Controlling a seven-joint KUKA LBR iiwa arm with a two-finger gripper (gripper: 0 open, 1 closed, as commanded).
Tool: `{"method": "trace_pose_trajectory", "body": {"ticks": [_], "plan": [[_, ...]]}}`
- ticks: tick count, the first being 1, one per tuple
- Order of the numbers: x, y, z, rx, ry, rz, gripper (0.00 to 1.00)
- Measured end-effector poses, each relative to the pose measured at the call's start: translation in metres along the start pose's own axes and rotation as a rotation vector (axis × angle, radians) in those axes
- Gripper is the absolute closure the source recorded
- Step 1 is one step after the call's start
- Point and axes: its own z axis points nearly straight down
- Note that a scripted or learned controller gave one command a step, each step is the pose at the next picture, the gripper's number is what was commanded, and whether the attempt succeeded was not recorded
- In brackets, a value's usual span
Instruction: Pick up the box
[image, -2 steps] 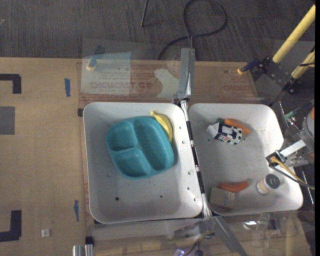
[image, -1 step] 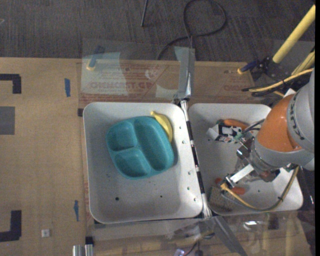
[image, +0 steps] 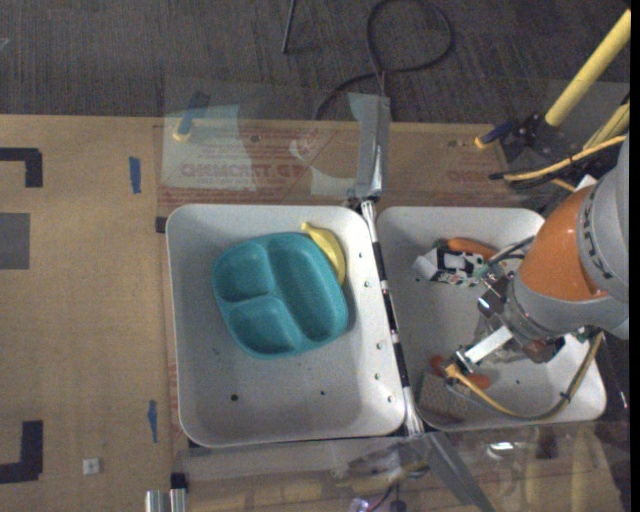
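Camera view hides most of the gripper (image: 503, 322) under the arm's wrist, so I cannot tell whether it is open or closed. It hangs over the right bin (image: 420, 225), with bare floor toward the left bin (image: 190, 330). The box (image: 442, 397), dull grey-brown and blurred, lies in the right bin's near corner by the divider.

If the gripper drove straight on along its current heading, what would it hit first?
Probably the bare floor of the right bin, beside the white-and-black box. The gripper seems to point down and left, but depth is unclear.
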Motion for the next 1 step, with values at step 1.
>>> {"method": "trace_pose_trajectory", "body": {"ticks": [1], "plan": [[0.1017,-0.1111,-0.0852,-0.003,-0.006,-0.080,1.00]]}}
